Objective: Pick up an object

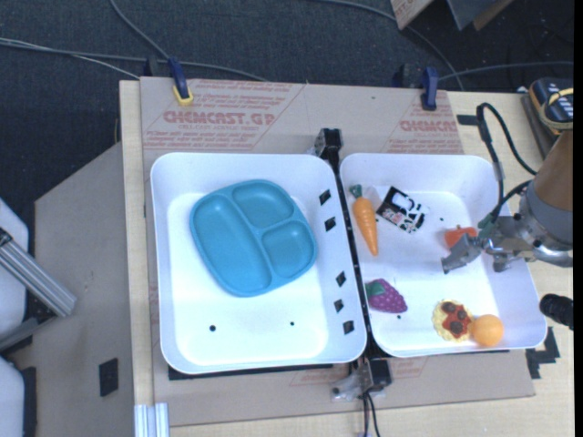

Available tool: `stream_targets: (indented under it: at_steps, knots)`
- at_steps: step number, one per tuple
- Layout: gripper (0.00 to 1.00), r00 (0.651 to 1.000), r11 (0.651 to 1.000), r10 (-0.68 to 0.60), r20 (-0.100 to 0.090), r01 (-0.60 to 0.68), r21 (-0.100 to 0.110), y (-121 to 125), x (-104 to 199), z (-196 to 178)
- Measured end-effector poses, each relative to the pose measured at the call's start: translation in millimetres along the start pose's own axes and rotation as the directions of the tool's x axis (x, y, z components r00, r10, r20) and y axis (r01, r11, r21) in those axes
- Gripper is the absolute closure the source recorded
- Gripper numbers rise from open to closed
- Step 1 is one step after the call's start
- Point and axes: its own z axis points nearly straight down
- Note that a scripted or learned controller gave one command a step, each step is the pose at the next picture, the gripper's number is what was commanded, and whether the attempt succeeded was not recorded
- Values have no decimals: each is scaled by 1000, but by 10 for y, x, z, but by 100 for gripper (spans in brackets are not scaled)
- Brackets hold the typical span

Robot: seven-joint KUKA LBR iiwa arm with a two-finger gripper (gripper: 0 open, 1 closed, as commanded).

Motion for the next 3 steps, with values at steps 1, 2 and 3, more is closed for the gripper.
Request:
stream_targets:
  at_steps: [1, 2, 3]
  knots:
    - [0, 1000, 1000, -4, 3, 4, -12, 30, 3, -57]
    - [0, 1000, 1000, -3, 1, 3, -8, 11, 25, 369]
    - [0, 1000, 1000, -3, 0, 3, -6, 5, -19, 990]
